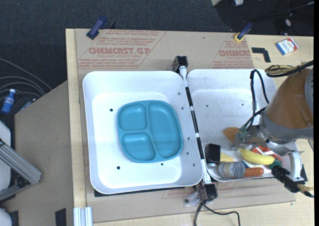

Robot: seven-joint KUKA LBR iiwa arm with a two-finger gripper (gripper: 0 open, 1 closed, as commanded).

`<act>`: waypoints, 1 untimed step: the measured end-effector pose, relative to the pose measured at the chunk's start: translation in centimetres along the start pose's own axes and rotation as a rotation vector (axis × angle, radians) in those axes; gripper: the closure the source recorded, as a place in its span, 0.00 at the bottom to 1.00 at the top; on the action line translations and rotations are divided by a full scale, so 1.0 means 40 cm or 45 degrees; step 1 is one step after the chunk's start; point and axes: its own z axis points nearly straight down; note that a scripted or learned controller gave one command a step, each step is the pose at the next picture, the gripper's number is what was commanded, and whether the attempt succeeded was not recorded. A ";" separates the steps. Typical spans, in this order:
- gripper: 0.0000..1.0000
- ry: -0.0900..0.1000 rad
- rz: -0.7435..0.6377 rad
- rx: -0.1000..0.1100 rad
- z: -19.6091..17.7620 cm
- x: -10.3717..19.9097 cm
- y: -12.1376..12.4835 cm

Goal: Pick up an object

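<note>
Progress looks slight: nothing appears lifted yet. The arm [291, 108] reaches in from the right and bends down over the right bin [219, 90], its wrist low above a cluster of small items heaped in that bin's near corner. The gripper [247, 138] seems to sit just beside an orange-brown piece [231, 133] and above a yellow banana [256, 157], but the wrist covers most of it, so whether the jaws are spread or pressed together cannot be told, and nothing can be seen between them.

The candidate things all lie in the right bin: the banana, a black block [213, 153] near the divider, a grey can-like cylinder [232, 169] lying on its side, and a red-orange piece [254, 171] touching the cylinder. They crowd together, some touching. The left bin [94, 120] holds a blue divided plate [149, 130], lying flat and well apart from the arm.

Judging from this, the approach is done or nearly so, while the closing, the grasp and the lift all remain.

Much is hard to read. The arm's body hides the right part of the bin and whatever lies under it. A bit of red and white peeks out beneath the wrist, too small to name. The counter [124, 51] shows printed lettering beyond the bins.
</note>
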 end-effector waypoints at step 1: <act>1.00 0.000 -0.004 -0.002 -0.228 0.179 0.103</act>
